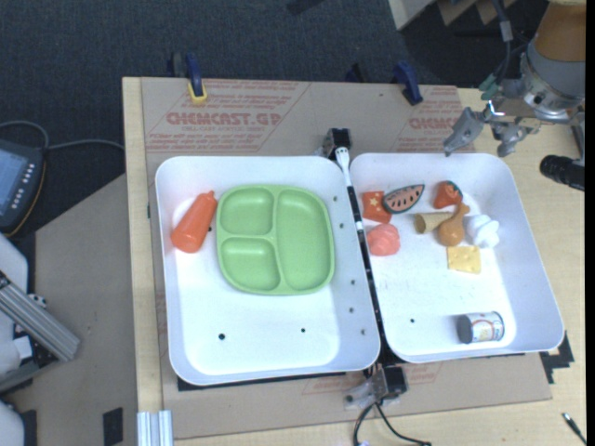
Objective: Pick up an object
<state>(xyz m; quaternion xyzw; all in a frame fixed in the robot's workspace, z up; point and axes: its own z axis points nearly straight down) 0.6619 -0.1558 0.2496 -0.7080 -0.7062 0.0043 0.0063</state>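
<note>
My gripper [485, 136] hangs above the far right corner of the right bin [521, 277]. Its fingers are spread open with nothing between them. Below it in that bin lie a red strawberry [449, 193], a watermelon slice [403, 197], a red block [375, 205], a pink piece [382, 240], an orange pear-shaped toy [454, 227], a white piece [482, 230], a yellow cheese wedge [465, 258] and a small can [480, 327] on its side near the front.
The left bin [270, 342] holds a green divided plate [276, 238] and an orange carrot-like toy [193, 221]. A black-and-white divider [358, 240] runs between the bins. Clamps [195, 86] hold the board at the back.
</note>
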